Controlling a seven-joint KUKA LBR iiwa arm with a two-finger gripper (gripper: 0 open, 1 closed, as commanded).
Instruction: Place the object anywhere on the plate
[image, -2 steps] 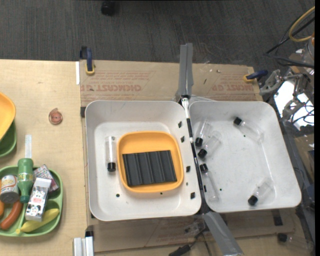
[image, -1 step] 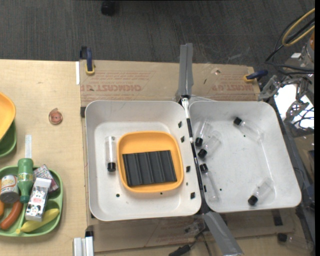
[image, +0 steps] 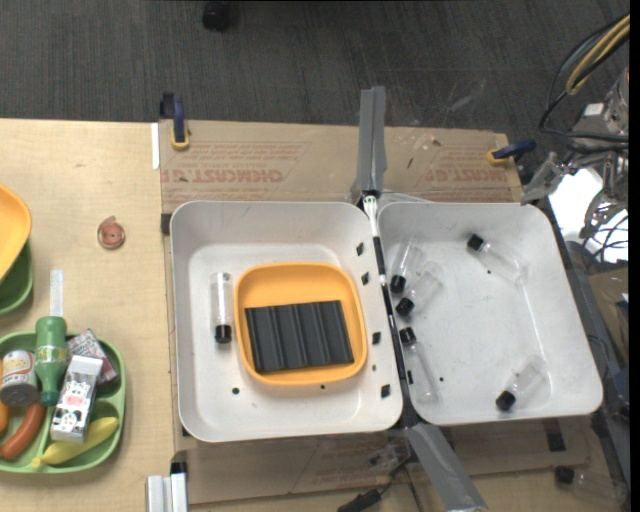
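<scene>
From the overhead camera we count two white bins, one orange plate (image: 300, 290) and about six clear black-capped vials. One vial (image: 221, 308) lies in the left bin (image: 190, 400) at the plate's nine o'clock, just beside it, long axis twelve-to-six, cap toward six. A dark ribbed block (image: 300, 335) sits on the plate. The right bin (image: 560, 300) holds the other vials. We cannot tell the gripper's state.

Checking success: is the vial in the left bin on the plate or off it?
Off. The vial lies flat on the bin floor beside the orange plate.
</scene>
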